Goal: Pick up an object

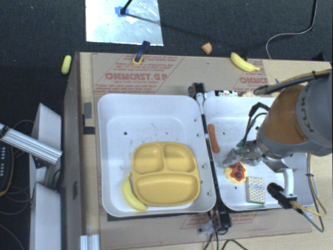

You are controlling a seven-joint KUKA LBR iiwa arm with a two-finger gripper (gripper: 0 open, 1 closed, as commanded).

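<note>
I cannot tell whether my pincer [237, 157] is released or clenched. One red-and-yellow toy [237, 173] lies just beside it, with one sausage [213, 138] and one checked block [255, 189] near. Closing off-centre could nudge the toy aside. The far bin [119, 113] holds one yellow tray [165, 173] and one banana [131, 194].
</note>
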